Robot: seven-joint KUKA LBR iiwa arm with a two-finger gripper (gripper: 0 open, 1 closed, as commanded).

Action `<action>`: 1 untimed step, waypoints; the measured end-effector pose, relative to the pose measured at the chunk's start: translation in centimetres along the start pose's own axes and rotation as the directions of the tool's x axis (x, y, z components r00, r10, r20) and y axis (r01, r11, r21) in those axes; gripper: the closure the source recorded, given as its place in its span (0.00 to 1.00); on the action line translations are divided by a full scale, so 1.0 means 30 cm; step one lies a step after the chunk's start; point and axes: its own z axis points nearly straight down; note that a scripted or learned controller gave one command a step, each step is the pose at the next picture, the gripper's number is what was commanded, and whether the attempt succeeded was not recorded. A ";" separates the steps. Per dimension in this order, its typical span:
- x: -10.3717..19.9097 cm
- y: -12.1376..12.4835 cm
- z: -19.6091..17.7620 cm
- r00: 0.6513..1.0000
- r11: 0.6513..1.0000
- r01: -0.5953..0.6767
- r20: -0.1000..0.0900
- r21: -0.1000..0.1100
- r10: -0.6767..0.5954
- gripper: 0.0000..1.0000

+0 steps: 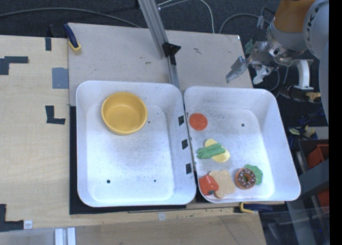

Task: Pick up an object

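Beyond the right bin's (278,111) far corner, the end effector (243,69) hung open and empty, the orange disc (198,121) nearest.

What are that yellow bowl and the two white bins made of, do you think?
The yellow bowl looks like moulded plastic: one even colour, a smooth matte surface and a thick rounded rim. The left bin and the right bin also look like plastic, probably thin formed sheet, judging by their rounded corners and soft lips. Grey scuffing dulls their floors. I can't be sure from this view.
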 end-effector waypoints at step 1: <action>-0.001 0.000 0.000 1.000 1.000 0.000 0.001 0.000 0.000 0.00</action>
